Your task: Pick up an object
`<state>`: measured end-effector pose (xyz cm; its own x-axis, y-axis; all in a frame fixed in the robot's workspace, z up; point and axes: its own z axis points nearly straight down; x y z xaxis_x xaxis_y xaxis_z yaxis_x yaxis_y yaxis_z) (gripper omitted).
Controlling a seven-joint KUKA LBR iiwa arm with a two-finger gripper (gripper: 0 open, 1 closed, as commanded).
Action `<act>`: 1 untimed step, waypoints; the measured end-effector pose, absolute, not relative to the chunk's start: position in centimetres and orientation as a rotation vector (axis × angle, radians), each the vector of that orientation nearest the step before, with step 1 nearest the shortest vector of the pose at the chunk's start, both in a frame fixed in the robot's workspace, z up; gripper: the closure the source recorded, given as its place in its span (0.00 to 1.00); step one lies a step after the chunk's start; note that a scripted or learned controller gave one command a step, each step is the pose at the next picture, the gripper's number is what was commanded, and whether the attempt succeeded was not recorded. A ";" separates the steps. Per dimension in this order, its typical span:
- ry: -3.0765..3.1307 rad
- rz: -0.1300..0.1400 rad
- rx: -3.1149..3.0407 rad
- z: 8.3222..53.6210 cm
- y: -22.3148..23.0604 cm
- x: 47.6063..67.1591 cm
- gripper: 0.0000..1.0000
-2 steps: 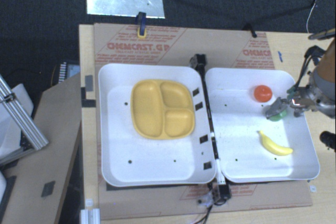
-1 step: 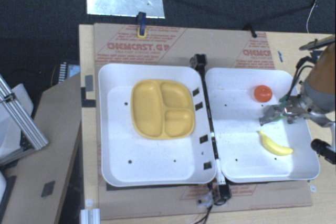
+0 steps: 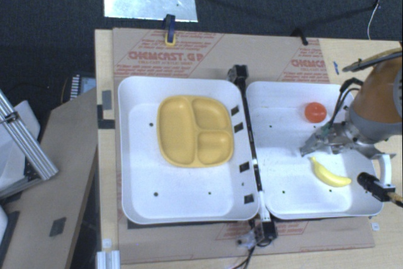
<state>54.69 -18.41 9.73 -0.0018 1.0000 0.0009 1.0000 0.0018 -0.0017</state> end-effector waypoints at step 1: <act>-2.224 -0.002 -2.223 11.1 -18.5 54.8 1.00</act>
<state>54.79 -18.51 11.09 -0.0005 1.0000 -0.0014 1.0000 0.0005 0.0031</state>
